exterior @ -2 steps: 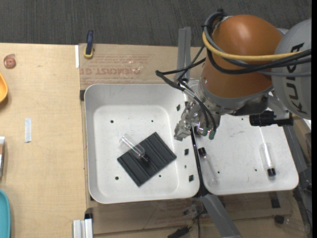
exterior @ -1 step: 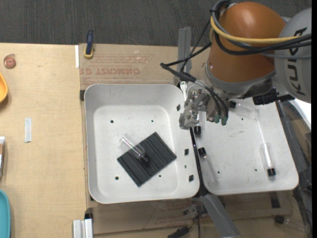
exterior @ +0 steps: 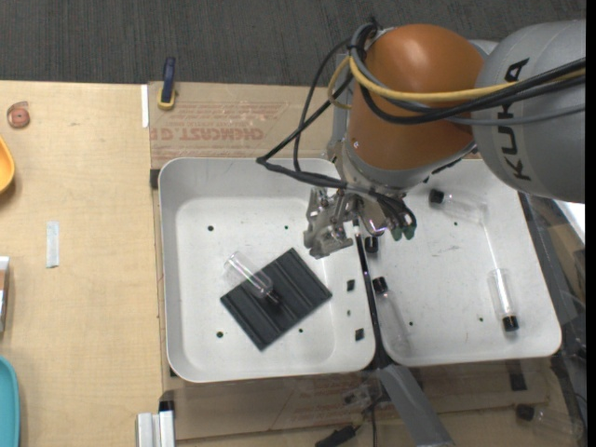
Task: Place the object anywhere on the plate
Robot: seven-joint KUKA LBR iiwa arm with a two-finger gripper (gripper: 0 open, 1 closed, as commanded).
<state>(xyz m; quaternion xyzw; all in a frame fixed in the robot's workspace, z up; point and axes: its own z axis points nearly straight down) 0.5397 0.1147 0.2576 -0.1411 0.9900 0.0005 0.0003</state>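
Observation:
A black ribbed square plate [exterior: 279, 300] lies tilted in the left bin [exterior: 186, 250], toward its front. A clear plastic tube with a dark cap [exterior: 250, 276] rests on the plate's upper left corner, half overhanging the edge. My gripper [exterior: 326, 233] hangs above the left bin's right side, up and to the right of the plate and apart from the tube. It is open with nothing between its fingers. The orange wrist band and cables hide the bin wall behind it.
The right bin [exterior: 531, 343] holds a clear tube [exterior: 503, 298] near its right wall, another [exterior: 451, 203] at the back, and a third [exterior: 380, 289] along the divider. Cardboard [exterior: 223, 119] lies behind the bins; a wooden bench [exterior: 74, 250] is to the left.

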